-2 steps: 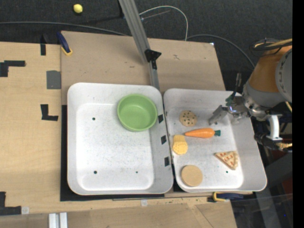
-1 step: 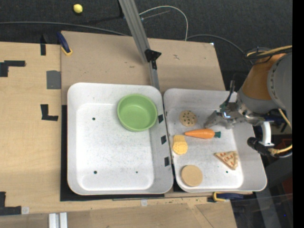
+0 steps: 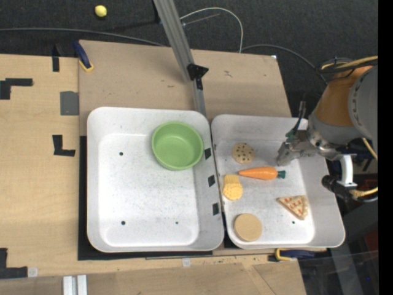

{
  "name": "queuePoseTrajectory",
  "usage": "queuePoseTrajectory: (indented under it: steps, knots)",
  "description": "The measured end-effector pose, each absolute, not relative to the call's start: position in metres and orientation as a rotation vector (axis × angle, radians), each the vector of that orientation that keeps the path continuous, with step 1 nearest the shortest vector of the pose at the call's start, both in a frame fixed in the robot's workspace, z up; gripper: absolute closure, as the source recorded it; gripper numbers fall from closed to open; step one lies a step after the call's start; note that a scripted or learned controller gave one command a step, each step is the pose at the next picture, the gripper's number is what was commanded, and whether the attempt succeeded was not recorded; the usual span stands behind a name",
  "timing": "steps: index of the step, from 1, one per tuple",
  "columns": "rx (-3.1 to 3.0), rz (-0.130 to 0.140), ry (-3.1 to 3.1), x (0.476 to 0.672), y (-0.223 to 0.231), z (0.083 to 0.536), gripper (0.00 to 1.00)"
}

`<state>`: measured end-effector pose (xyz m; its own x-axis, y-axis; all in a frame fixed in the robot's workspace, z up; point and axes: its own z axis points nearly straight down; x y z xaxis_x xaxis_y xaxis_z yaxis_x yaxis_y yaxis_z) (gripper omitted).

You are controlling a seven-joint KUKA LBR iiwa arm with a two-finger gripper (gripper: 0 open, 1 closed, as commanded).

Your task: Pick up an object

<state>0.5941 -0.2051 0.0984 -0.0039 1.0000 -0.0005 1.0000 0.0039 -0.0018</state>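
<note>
Hovering end effector (image 3: 288,150) just above carrot (image 3: 260,173).

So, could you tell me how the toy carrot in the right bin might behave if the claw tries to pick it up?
The carrot looks like rigid moulded plastic, so probably stiff and light. Its round, tapered body lies flat on the right bin floor, so a nudge may roll it. The glossy surface could slip from the claw.

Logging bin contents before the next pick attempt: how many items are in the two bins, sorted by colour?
Green: 1, the bowl in the left bin
Orange: 1, the carrot
Yellow: 1, the corn piece
Tan or brown: 3, the cookie, the round disc, the pizza slice
Total: 6
</note>
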Motion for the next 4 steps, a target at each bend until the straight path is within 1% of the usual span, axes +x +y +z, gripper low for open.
queuePoseTrajectory:
  steps: [1, 2, 3, 4]
  knots:
    - [-2.223, -0.003, -2.225, 0.591, -0.205, 0.161, 1.00]
    - [-2.223, -0.003, -2.226, 0.583, -0.206, 0.218, 1.00]
    - [-2.223, -0.003, -2.227, 0.584, -0.206, 0.271, 1.00]
    - [-2.214, -0.002, -2.228, 0.581, -0.149, 0.275, 1.00]
